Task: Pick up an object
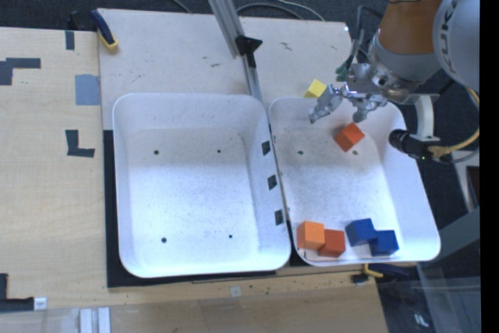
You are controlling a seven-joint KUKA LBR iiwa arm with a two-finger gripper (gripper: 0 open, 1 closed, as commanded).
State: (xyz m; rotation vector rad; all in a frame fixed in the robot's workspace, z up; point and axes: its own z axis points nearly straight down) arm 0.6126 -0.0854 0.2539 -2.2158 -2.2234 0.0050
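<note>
My gripper [340, 114] hangs over the far end of the right bin [405, 191], with its fingers [319, 115] spread open and nothing between them. Just in front of it a red-orange cube [348, 137] lies tilted on the bin floor, apart from the fingers. A small yellow block [316, 89] sits at the bin's far rim, just left of the gripper. At the near end of the same bin lie an orange cube [312, 233], a darker orange-red cube [333, 243] touching it, and a blue block [371, 236] made of two joined cubes.
The left bin [125, 168] stands beside the right one, sharing a middle rim. A slanted metal rail [226, 12] runs from the top down to that rim's far end. A blue and yellow clamp [104, 29] lies at the bench's far left corner.
</note>
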